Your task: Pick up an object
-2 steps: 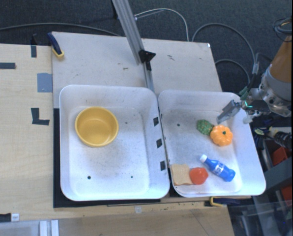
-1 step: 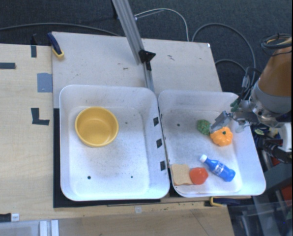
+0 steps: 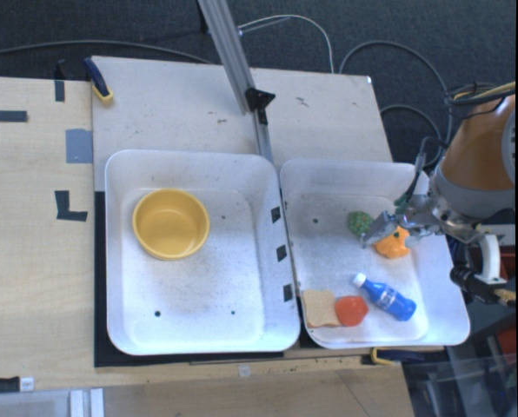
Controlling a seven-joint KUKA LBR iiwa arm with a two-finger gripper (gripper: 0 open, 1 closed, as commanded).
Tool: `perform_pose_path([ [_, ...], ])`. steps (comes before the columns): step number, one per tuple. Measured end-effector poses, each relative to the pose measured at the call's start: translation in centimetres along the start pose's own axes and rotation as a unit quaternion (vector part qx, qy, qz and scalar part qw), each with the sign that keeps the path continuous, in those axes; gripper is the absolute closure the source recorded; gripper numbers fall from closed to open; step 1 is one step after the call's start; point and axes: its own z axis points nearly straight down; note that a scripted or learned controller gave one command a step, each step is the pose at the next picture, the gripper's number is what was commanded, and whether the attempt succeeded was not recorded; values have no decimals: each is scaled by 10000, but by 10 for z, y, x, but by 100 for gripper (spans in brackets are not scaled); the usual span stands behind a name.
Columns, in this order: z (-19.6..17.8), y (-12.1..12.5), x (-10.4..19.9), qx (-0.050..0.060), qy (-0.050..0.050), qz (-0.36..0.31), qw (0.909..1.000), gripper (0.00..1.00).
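My gripper [image 3: 387,228] hangs low in the right bin [image 3: 328,176], near its right side. Directly under and just in front of it lies a small orange object [image 3: 393,247], partly covered by the gripper. A green object [image 3: 359,223] sits just left of the gripper. Toward the bin's front a blue bottle with a white cap [image 3: 388,299] lies on its side. A red ball [image 3: 351,310] and a tan sponge-like piece [image 3: 320,307] rest to the bottle's left.
The left bin [image 3: 120,320] holds a yellow bowl [image 3: 170,223] at its back left. A grey metal pole [image 3: 229,42] slants over the bench behind the bins. Cables lie on the dark floor beyond.
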Motion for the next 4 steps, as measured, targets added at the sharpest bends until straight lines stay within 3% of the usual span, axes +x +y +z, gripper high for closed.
perform_pose_path([
  [1, 62, -6, -5, 13, 5, 2, 10000, 0],
  [2, 48, -4, -4, -11, 5, -9, 10000, 100],
  [4, -38, -6, 3, -45, -7, -4, 10000, 100],
])
